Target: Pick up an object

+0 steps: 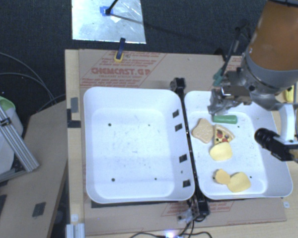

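Note:
The right white bin (278,182) holds several toy foods. A green stick (225,118) lies near its back, with a tan bread piece (203,131) and a pizza slice (223,134) just in front of it. A pale yellow round piece (221,152) sits mid-bin. A small orange-yellow piece (220,176) and a yellow lump (240,182) lie near the front. My gripper (219,106) hangs low over the back of this bin, directly above the green stick's left end; whether it touches the stick is unclear.
The left white bin (134,148) sits beside the right one on a cardboard sheet (139,68). A shiny metal plate (108,14) lies behind the bench. An aluminium frame (10,133) stands at the far left.

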{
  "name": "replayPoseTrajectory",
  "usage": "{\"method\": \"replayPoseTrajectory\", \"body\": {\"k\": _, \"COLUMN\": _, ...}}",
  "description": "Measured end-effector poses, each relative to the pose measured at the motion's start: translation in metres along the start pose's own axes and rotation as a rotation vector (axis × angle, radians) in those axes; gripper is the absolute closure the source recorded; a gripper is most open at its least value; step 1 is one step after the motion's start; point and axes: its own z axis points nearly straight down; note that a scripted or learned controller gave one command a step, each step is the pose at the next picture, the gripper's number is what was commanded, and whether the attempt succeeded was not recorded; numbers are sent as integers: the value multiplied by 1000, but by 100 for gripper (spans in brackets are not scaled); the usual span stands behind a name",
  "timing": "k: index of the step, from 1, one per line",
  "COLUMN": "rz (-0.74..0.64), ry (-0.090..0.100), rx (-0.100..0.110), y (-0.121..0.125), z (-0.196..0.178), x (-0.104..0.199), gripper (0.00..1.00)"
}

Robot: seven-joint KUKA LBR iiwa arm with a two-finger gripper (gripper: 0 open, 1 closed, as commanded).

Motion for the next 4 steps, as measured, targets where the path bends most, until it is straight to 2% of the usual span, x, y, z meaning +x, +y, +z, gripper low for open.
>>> {"method": "replayPoseTrajectory", "body": {"k": 1, "rz": 13, "ry": -6, "rx": 27, "y": -5, "z": 120, "x": -73, "gripper": 100}}
{"method": "replayPoseTrajectory", "body": {"k": 2, "rz": -4, "ry": -1, "rx": 7, "y": -1, "z": 23, "x": -22, "gripper": 100}}
{"method": "replayPoseTrajectory", "body": {"k": 3, "rz": 5, "ry": -4, "rx": 18, "y": -2, "z": 51, "x": -33, "gripper": 100}}
{"method": "replayPoseTrajectory", "body": {"k": 4, "rz": 9, "ry": -5, "rx": 13, "y": -2, "z": 12, "x": -84, "gripper": 100}}
